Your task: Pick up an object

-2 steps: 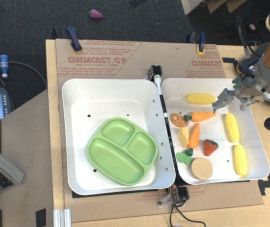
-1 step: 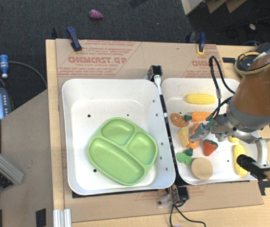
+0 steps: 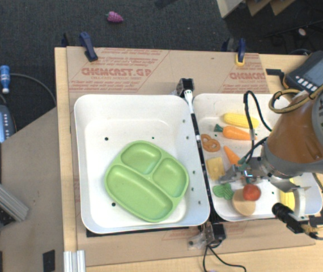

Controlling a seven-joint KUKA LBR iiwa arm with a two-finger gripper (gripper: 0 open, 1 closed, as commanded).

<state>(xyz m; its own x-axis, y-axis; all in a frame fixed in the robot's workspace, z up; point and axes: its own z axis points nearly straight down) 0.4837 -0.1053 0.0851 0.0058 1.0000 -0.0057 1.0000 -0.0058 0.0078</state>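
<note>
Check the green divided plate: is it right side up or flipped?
Right side up. The green divided plate lies flat in the left bin, its three hollow compartments facing the camera.

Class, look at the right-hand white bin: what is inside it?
The right bin holds toy food: corn, a carrot, a pretzel, a tomato and a green piece. The arm covers the bin's right part.

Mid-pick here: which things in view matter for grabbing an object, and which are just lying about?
Belong to the job:
hand, low over the right bin
toy foods there: corn cob, carrot, pretzel, cheese wedge, green leafy piece, tomato

Just lying about:
green divided plate in the left bin
blue clamps
purple scrap on the floor
</note>
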